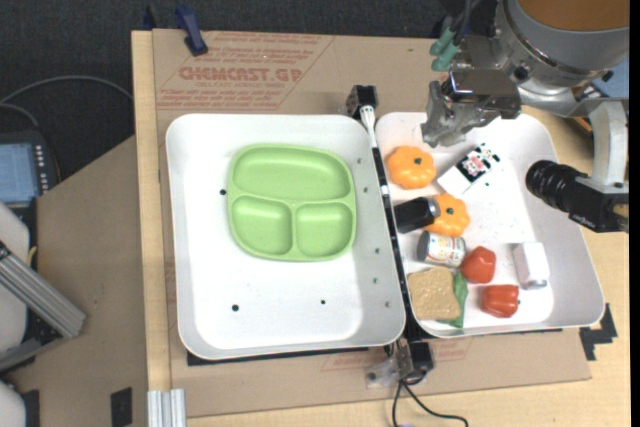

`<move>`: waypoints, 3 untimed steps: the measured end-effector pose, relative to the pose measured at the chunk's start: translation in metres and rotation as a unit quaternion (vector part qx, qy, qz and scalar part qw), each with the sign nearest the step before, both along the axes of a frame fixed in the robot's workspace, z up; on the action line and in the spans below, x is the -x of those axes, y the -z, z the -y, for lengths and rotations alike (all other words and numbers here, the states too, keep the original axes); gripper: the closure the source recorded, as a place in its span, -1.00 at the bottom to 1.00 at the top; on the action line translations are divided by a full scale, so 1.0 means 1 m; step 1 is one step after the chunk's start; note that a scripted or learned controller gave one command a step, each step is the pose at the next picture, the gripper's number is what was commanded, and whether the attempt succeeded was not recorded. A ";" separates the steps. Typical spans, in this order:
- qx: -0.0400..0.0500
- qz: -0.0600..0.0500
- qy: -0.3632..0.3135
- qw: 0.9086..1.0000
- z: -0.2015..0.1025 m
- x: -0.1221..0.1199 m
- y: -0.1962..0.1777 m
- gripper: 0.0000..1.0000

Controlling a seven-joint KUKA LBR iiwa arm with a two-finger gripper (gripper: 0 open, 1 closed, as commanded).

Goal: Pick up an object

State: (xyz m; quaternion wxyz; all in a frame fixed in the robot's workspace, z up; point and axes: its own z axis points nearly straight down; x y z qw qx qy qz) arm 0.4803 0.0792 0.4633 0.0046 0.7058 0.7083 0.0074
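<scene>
The right bin [522, 205] holds several small items. Among them are an orange pumpkin-shaped toy [410, 167], a second orange one [451, 213] and a black piece [414, 213]. There are also a small labelled jar [443, 250], two red toy vegetables [479, 264] [501, 299], a tan bread slice [432, 293], a white block [530, 265] and a black-and-white card [474, 165]. My gripper [445, 127] hangs over the bin's far left corner, just above and behind the first orange toy. Nothing is visibly held in it.
The left bin [200, 245] carries a green divided plate [292, 202]. A black clamp [361, 100] sits at the far end of the seam between the bins. A black camera-like device [566, 190] overhangs the right bin's right side. The bench is cardboard-covered [250, 65].
</scene>
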 end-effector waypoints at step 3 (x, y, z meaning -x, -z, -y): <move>0.001 -0.004 -0.002 1.000 0.017 0.000 0.153 1.00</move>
